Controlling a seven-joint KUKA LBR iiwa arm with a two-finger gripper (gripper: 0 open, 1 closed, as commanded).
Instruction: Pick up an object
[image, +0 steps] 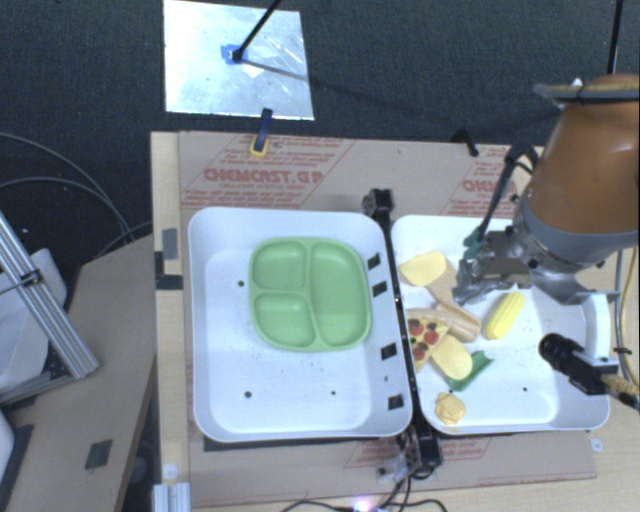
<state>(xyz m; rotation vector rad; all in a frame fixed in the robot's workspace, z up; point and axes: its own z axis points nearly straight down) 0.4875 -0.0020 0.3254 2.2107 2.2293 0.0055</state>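
The gripper is hovering low in the right bin, whether apart or together I cannot tell, seemingly reaching for the bread stick and needing a straight descent

Both white bins look like smooth moulded plastic with a soft sheen. The green divided plate in the left bin is matt plastic. Right of the plate, the yellow corn cob looks like glossy toy plastic. Under the bins lies printed brown cardboard, dull and flat. Beyond the cardboard, a metal sheet shines like brushed foil.
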